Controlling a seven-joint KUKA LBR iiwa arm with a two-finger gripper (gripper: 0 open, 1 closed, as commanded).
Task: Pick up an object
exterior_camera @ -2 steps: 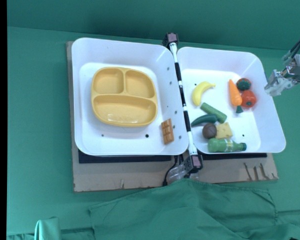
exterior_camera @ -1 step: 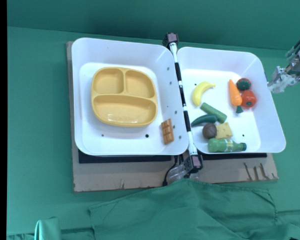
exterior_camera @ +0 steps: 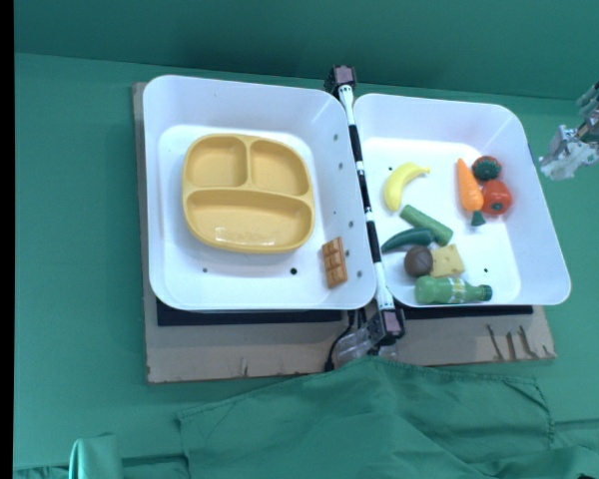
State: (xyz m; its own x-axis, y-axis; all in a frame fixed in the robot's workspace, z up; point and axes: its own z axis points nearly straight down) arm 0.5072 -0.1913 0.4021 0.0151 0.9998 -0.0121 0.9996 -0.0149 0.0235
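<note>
1. Nearest the camera: crumpled green cloth (exterior_camera: 379, 417), lying over the front edge of the desk (exterior_camera: 70, 218) and hiding whatever sits beneath it.
2. Behind the cloth: brown cardboard sheet (exterior_camera: 230, 357), serving as a base under two white bins set side by side, probably to fix their position.
3. Between the bins: thin black-and-white rod (exterior_camera: 364, 198) with a clamp at each end, apparently holding the two rims together.
4. Left bin (exterior_camera: 170, 98): yellow divided plate (exterior_camera: 248, 193) lying flat near the middle; small brown chocolate bar (exterior_camera: 333, 262) just beside the plate's lower right corner, near the rod.
5. Right bin (exterior_camera: 539, 257): candidates for picking, loosely scattered. Banana (exterior_camera: 403, 184) upper left; carrot (exterior_camera: 469, 190) with a red tomato (exterior_camera: 487, 167) and a red pepper (exterior_camera: 497, 200) close by; green cucumber (exterior_camera: 425, 224) mid-bin; brown nut-like piece (exterior_camera: 417, 260), cheese wedge (exterior_camera: 447, 259) and green bottle (exterior_camera: 451, 290) near the front wall.
6. Gripper (exterior_camera: 569, 153): just outside the right bin's right rim, raised, nothing visible between the fingers; opening too small and blurred to judge.
7. Stage, as judged: approach only, no object yet picked.
8. Surroundings: plain green covering on the desk and green backdrop behind, presumably for uniform contrast.
</note>
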